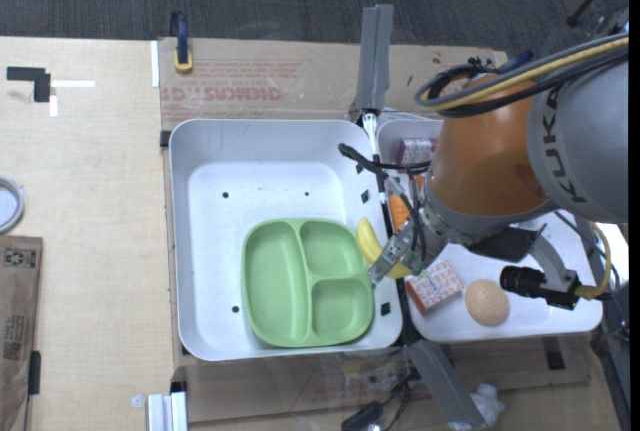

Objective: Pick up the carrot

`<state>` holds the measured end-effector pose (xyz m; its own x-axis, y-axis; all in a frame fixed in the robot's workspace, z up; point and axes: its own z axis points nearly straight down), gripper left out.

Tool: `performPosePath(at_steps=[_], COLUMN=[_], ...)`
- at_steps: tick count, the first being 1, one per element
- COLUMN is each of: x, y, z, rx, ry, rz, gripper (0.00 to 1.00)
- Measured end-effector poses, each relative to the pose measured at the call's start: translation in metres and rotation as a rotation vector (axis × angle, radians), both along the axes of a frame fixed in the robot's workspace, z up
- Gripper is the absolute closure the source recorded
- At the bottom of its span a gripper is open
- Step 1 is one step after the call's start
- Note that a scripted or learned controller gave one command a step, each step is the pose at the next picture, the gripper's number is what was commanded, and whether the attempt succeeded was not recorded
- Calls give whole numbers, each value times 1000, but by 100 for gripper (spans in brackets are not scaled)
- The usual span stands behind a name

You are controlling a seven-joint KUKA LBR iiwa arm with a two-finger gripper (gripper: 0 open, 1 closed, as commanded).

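Orange against the white, the carrot [399, 211] lies by the right bin's [560, 319] left wall, just above my claw [392, 259], whose grip I cannot tell, beside the banana [371, 244].

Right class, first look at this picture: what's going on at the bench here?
A grey and orange robot arm reaches in over two white bins. Its gripper is low at the divide between them, next to a banana and an orange carrot. A green divided plate lies in the left bin; a small box and a tan ball lie in the right one.
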<state>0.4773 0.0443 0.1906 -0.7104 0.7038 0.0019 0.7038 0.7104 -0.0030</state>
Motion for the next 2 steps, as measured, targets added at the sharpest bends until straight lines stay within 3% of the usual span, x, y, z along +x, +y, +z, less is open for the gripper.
performPosePath(at_steps=[1,2], x=[1,2], y=[-67,-67], z=[2,11], rx=[2,2], ry=[-2,-4], rz=[386,382], gripper=[100,100])
